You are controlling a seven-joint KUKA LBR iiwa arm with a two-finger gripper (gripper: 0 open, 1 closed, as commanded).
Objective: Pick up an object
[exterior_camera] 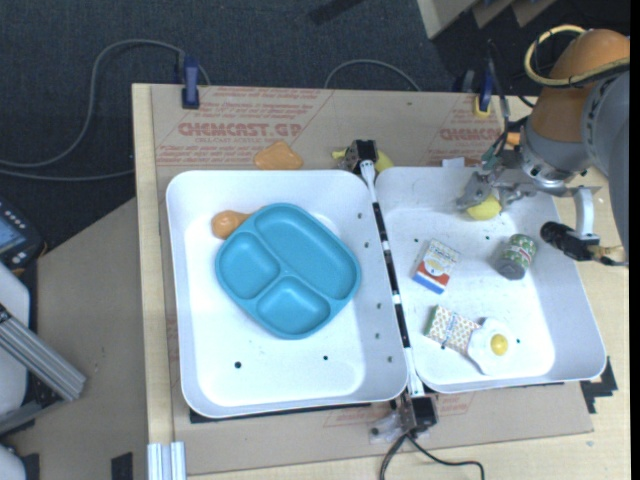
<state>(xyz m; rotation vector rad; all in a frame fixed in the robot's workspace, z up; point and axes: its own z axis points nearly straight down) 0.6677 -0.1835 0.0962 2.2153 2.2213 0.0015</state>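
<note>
Left bin (200, 368): blue three-compartment plastic tray (287, 269), centre. Right bin (570, 308): small red-white-blue carton (436, 266), grey-green can (514, 256). Upper right: gripper (487, 196) fingers pinch small yellow object (484, 208) at bin's top edge.

brown board (300, 128) under the white bins | red letters "CHEMCAST GP" near its top left | same red letters again at top right, partly hidden | smaller print too tiny to read

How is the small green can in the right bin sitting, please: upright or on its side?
On its side: the green can shows its round end and its body stretched across the right bin floor.
</note>
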